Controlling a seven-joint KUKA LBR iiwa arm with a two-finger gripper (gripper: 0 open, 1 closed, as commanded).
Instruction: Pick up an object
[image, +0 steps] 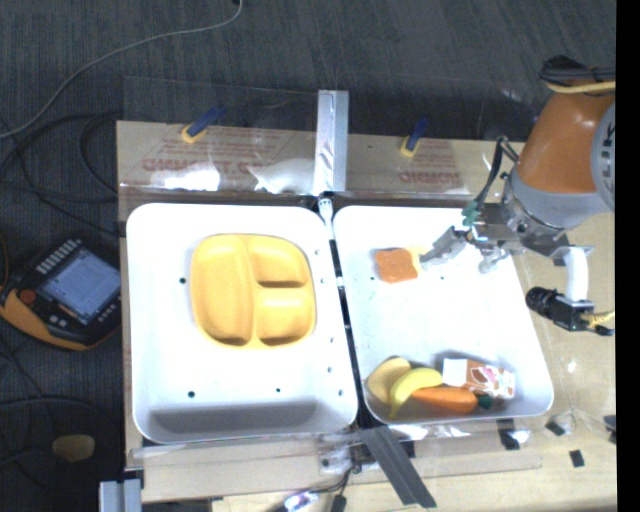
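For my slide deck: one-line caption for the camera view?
KUKA arm's gripper hovers beside an orange block in the right bin; yellow tray fills the left.

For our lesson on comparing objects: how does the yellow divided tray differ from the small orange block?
The yellow divided tray lies in the left bin; the small orange block lies in the right bin. The tray is far larger than the block. The tray has moulded compartments; the block looks flat and plain. Both lie flat on a white bin floor.

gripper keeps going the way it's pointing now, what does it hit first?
Most likely the orange block. The gripper points left and slightly down in the camera view, and the block lies just beyond its tip in the right bin. Height above the bin floor is unclear, so it might pass over.
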